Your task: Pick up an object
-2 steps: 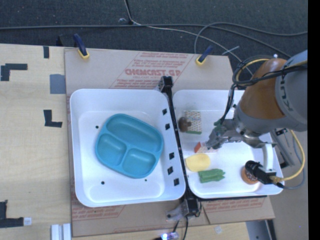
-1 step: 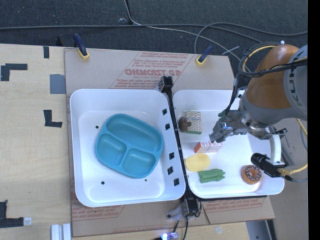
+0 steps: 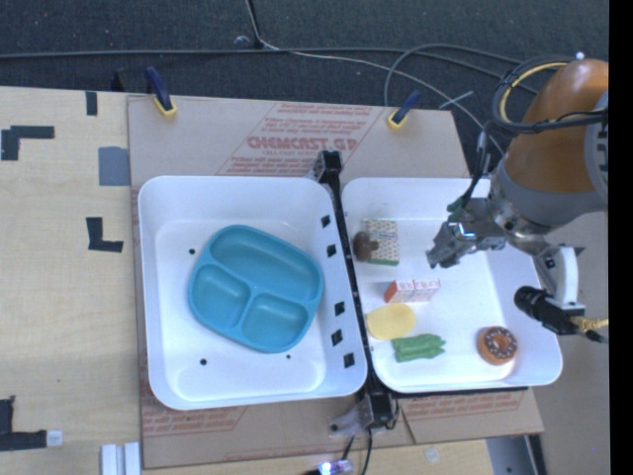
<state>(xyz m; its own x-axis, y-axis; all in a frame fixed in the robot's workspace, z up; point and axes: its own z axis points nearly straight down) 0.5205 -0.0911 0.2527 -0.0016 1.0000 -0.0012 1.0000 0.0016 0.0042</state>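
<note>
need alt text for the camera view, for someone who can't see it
A grey and orange robot arm reaches in from the right, its gripper hovering over the right white bin, which holds a donut, a green toy, a yellow piece, a small carton and a box. The left white bin holds a blue divided plate.

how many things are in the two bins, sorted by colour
blue: 1, divided plate in the left bin
yellow: 1
green: 1
red and white: 1, small box
brown: 1, donut
brown and pale: 1
total: 6
</note>
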